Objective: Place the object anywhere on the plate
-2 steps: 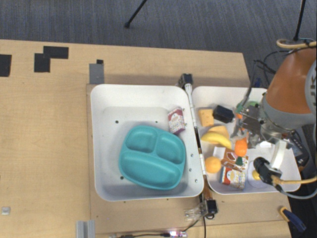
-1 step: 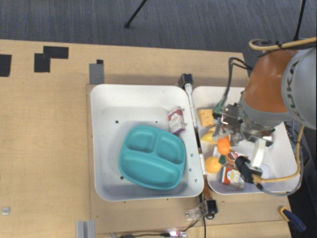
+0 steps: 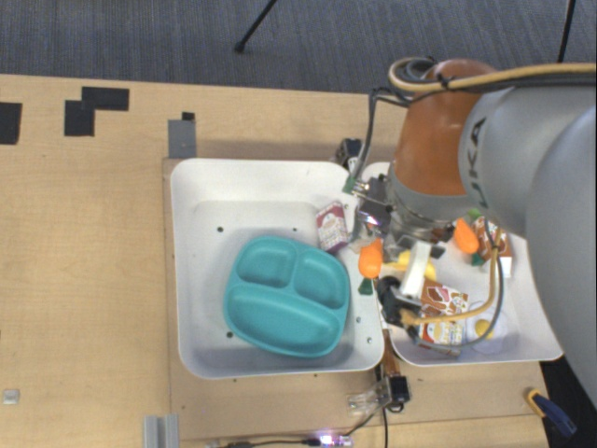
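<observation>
- My gripper [image 3: 380,248] hangs over the seam where the two white bins meet, below my grey wrist with the orange band.
- Grip state: cannot tell. My own wrist covers it from above, so I can't say whether it is spread or closed.
- Orange object [image 3: 370,260]: small and rounded, right at my gripper's tip on its plate side, over the inner wall between the bins. It looks to be touching the tip, but I can't tell if I am pinching it or if it is just resting there.
- Teal plate [image 3: 287,294]: three compartments, lying flat in the left bin [image 3: 201,250], down and to the left of my gripper. It is near but apart from it, and nothing lies on it.
- Maroon packet [image 3: 331,227]: in the left bin, just up and left of my gripper, beside the plate's far edge but off it.
- Right bin [image 3: 522,343]: sits under and behind my gripper and holds clutter.
- Yellow piece [image 3: 416,269]: just on my gripper's right.
- Printed red-and-white box [image 3: 444,300]: a bit further down and right of the yellow piece.
- Second orange item [image 3: 465,236]: off to the right, partly under my arm.
- The orange object is not on the plate yet.
</observation>
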You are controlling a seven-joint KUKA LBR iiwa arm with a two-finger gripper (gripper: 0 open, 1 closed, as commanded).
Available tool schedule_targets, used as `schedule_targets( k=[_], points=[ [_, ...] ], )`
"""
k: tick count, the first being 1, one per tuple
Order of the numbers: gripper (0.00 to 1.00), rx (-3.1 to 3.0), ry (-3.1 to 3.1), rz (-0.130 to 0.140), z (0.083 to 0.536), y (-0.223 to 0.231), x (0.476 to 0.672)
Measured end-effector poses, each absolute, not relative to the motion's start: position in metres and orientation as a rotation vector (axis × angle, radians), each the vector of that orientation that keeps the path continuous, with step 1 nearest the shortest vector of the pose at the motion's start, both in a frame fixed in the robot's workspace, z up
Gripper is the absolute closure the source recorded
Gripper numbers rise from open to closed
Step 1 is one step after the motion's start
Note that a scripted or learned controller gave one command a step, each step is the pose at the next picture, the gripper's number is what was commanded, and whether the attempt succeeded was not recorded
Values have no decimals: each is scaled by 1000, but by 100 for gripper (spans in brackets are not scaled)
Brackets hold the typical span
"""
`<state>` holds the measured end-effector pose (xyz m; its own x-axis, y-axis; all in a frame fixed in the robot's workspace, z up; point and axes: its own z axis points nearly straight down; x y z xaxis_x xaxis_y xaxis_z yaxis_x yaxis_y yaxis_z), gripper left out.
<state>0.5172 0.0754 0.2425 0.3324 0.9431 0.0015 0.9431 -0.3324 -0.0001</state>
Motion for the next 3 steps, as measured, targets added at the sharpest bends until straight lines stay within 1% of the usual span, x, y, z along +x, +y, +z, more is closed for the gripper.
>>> schedule_targets(
  k=[1, 2, 3],
  points=[
    [100, -2855, -1307, 0, 235, 137, 487],
    [0, -2855, -1308, 0, 235, 137, 487],
    [0, -2855, -1307, 0, 235, 137, 487]
  ],
)
